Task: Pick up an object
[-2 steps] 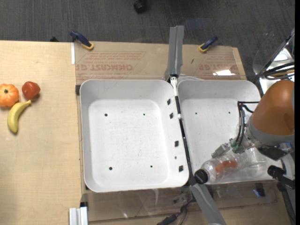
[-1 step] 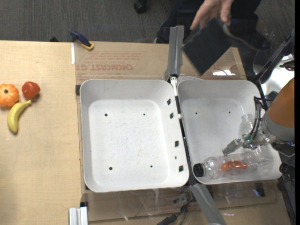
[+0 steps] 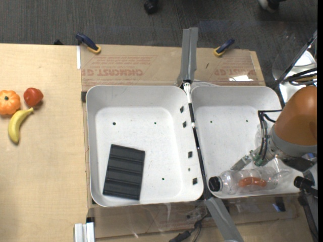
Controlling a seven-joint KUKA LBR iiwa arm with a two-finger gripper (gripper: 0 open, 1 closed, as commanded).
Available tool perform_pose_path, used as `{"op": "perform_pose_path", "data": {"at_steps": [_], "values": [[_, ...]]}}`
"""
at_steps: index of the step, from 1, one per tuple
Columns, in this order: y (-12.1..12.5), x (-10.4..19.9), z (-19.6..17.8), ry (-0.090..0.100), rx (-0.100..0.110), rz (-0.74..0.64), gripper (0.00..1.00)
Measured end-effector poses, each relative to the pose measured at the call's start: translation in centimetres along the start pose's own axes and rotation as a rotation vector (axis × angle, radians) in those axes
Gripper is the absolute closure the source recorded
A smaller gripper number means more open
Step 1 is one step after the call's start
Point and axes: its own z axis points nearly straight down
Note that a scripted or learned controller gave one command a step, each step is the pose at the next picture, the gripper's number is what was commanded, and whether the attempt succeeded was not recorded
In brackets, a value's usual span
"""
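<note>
A clear plastic bottle (image 3: 250, 181) with a black cap and an orange label lies on its side along the front wall of the right bin (image 3: 227, 105). My gripper (image 3: 255, 159) hangs low over this bin, just above and behind the bottle's middle, under the arm's orange band (image 3: 303, 116). The wrist hides much of it. A black ribbed rectangular pad (image 3: 124, 172) lies flat in the front left part of the left bin (image 3: 136, 97).
On the wooden table to the left lie an orange (image 3: 8, 103), a red apple (image 3: 33, 97) and a banana (image 3: 17, 125). Two blue-and-yellow clamps (image 3: 88, 43) (image 3: 223, 46) hold cardboard behind the bins. A grey rail (image 3: 189, 54) runs between the bins.
</note>
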Motion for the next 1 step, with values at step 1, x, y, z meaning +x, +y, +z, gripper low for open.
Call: {"op": "perform_pose_path", "data": {"at_steps": [1], "values": [[1.19,-5.6,-4.67,0.045,0.003,0.102,0.0]]}}
